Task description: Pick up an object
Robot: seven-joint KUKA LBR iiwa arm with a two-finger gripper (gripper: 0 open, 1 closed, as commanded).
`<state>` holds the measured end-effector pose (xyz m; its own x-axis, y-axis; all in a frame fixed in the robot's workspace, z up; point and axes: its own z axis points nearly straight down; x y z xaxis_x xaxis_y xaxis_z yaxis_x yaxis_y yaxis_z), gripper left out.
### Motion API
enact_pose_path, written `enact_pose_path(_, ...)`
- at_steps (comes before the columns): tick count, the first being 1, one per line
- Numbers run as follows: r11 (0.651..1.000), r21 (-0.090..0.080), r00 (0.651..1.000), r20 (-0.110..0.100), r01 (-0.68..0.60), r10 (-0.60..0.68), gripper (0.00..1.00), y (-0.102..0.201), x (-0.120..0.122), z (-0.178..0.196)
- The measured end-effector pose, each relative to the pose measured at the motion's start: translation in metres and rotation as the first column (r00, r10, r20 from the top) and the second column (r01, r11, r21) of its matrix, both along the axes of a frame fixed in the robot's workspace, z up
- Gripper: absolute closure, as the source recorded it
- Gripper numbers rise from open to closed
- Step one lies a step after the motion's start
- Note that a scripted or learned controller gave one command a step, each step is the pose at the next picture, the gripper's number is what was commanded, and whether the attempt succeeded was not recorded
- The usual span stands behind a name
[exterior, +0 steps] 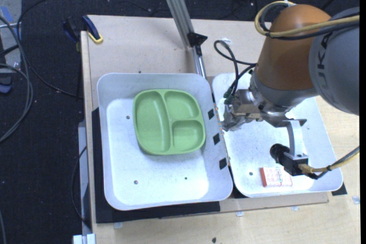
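Two white bins (pixel 114 180) hold a green tray (pixel 169 122) and red-printed box (pixel 273 176), lettering unreadable; hand (pixel 233 118) state untellable.

Two white bins (pixel 114 180) on bench (pixel 137 43)

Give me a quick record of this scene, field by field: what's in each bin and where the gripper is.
left bin: green divided plate, three compartments, lying flat
right bin: small red and white box near the front edge
gripper: over the right bin's left edge, beside the divider between bins
gripper contents: nothing visibly held
box and gripper: apart
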<state>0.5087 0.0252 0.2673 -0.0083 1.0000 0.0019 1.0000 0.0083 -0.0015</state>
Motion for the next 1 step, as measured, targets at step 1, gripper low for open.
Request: enact_pose_path(1, 1.000, -0.001, 1.000, -0.001, 0.001, -0.001, 1.00, 0.0445, 0.0006, -0.0148)
